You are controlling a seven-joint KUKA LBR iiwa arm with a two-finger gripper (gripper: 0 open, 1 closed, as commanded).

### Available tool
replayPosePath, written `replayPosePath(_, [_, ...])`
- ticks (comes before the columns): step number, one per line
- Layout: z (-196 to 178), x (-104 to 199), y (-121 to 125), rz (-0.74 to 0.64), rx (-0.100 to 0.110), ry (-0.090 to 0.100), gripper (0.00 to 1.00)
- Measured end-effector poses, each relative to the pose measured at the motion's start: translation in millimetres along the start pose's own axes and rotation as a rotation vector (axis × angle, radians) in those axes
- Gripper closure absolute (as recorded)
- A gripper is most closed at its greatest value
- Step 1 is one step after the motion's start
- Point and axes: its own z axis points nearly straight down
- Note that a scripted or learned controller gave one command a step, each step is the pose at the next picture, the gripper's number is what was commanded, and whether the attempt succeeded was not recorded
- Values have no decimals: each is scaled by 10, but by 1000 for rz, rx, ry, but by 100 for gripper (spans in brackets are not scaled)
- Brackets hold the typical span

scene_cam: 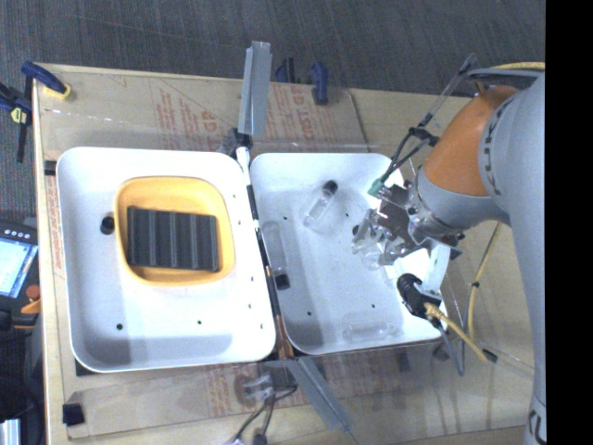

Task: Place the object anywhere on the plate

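A yellow plate (172, 190) with a dark ridged centre lies in the left bin (93, 323). In the right bin (315, 276) a clear small bottle (321, 209) with a dark cap rests near the back. A clear tube (271, 245) lies along that bin's left wall. Another clear piece (359, 324) sits near the front wall. My gripper (371, 239) hangs low over the right side of the right bin, right of the bottle and apart from it. Something clear and glinting sits at its tip, too blurred to name.
A small dark knob (107, 223) sits in the left bin beside the plate. The bins' shared wall (261, 248) runs between plate and gripper. Cables (463, 336) trail off the wrist at the right bin's front corner. Clamps (318, 80) stand at the bench's back edge.
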Motion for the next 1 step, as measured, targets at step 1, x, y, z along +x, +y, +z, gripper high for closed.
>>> replayPosePath(1, [-705,610,-727,-209,-6,-2,100])
